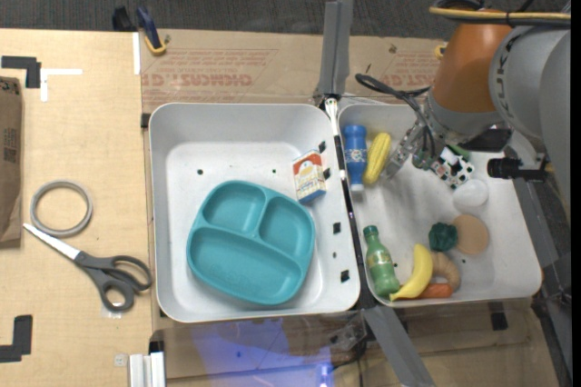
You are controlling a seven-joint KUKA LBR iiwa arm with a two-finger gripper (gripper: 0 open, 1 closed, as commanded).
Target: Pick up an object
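arm (536,58) cut off at right edge, brown bag (9,160) cropped at left, hand (408,151) blurred

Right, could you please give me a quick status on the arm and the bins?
Gripper low in right bin, beside corn cob; grip not confirmed. Blue bottle crowds corn's far side. Banana, green bottle lie at near end.

There were two bins (172,194), one tray (250,240), one banana (416,272), two bottles (379,262), one scissors (95,267).
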